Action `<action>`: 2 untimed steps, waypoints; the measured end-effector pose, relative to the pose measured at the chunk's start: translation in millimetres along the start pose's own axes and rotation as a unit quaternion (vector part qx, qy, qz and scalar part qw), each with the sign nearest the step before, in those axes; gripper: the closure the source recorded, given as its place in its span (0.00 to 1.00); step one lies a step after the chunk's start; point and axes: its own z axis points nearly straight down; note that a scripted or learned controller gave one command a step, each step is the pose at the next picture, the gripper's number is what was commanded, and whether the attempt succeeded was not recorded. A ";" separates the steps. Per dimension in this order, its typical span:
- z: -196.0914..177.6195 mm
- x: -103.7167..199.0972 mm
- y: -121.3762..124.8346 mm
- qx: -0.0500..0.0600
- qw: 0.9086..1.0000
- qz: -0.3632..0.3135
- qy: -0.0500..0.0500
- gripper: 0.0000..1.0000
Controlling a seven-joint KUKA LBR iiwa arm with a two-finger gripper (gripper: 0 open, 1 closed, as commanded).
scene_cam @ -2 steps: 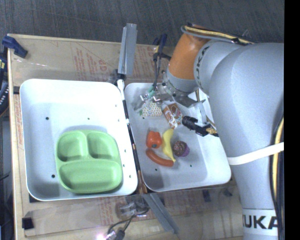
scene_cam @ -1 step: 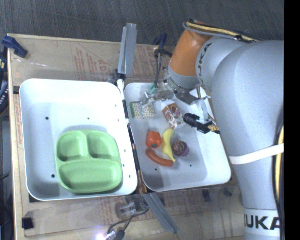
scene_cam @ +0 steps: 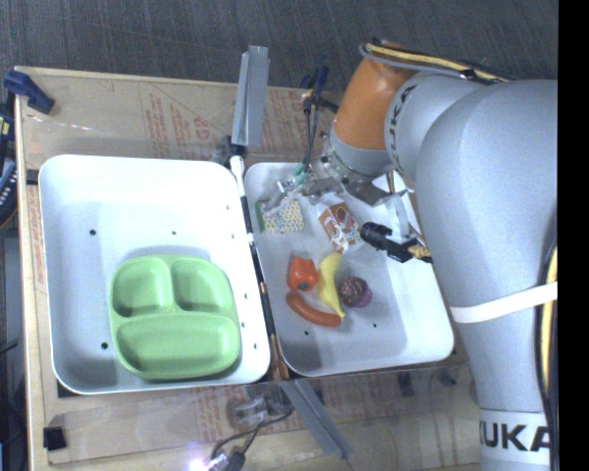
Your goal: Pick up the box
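Observation:
A small pale box (scene_cam: 283, 215) with a speckled green print lies flat in the far left corner of the right bin (scene_cam: 422, 332). My gripper (scene_cam: 311, 183) hangs below the orange band at the far end of that bin, just right of and above the box. The wrist hides most of the gripper, and I cannot tell whether it touches the box.
A red and white snack packet (scene_cam: 339, 226) lies right of the box. Nearer the front are a red pepper (scene_cam: 301, 273), a banana (scene_cam: 331, 281), a sausage (scene_cam: 314, 311) and a purple fruit (scene_cam: 354, 291). A green divided tray (scene_cam: 175, 314) sits in the left bin (scene_cam: 69, 214).

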 end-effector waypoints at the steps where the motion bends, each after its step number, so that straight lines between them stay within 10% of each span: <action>1: 11.8 31.1 -12.0 0.002 1.000 0.020 -0.006 0.00; 2: 0.2 33.8 -9.8 0.001 1.000 0.017 -0.003 1.00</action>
